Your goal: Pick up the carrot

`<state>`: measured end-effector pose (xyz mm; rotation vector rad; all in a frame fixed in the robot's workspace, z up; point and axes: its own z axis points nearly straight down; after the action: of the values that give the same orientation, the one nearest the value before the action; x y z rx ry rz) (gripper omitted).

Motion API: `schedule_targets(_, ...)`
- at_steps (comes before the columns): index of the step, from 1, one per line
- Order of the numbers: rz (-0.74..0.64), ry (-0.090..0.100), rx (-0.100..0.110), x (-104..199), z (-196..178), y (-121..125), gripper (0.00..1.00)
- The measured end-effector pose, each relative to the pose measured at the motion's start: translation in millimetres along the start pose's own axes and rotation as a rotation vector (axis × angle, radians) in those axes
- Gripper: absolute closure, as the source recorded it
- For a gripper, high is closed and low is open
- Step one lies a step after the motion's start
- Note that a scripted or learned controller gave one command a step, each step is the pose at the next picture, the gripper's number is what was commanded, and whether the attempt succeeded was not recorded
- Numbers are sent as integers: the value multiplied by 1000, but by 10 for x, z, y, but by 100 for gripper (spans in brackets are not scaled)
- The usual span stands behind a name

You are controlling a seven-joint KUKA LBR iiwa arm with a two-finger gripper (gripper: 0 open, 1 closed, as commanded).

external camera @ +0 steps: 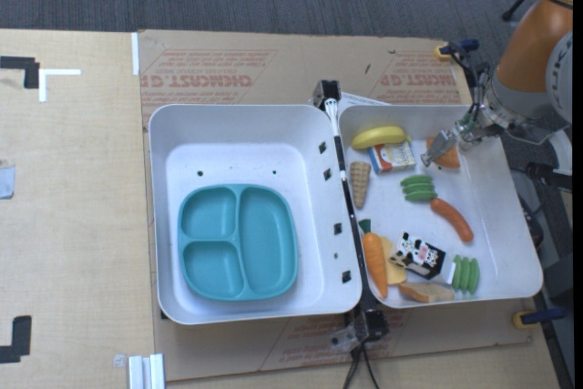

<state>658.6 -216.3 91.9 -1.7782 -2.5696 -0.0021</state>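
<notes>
— So where is the carrot (374, 261) lying?

— It lies in the right bin (510, 223), against that bin's left wall near the front-left corner, with its green top pointing toward the back and its orange tip toward the front. A yellow wedge of cheese (394, 258) touches its right side, and a black-and-white cow-patterned carton (423, 256) sits just beyond that.

— And the gripper?

— The gripper (444, 148) is down at the back of the right bin, toward its right edge, well apart from the carrot. An orange piece (448, 157) sits right at its tip, but whether the fingers are spread or pressed together cannot be told from this angle, nor whether they pinch anything.

— What else is in that bin?

— A banana (378, 137) lies near the back wall, a small red-and-white box (394, 158) just in front of it, and a waffle cone (361, 181) beside the left wall. A green pea pod (418, 188) rests around the middle, with a sausage (453, 219) slanting toward the right edge. Near the front edge are a slice of bread (424, 293) and another green vegetable (465, 273).

— And the left bin?

— The left bin (182, 127) holds a teal divided plate (239, 242), set toward its front-left corner.
</notes>
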Motion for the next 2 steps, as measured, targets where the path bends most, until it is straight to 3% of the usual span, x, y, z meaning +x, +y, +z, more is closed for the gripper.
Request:
schedule_targets(1, -2, -8, 5, -20, -87, -16, 100)
schedule_targets(2, -2, -9, -4, -14, -100, 9, 0)
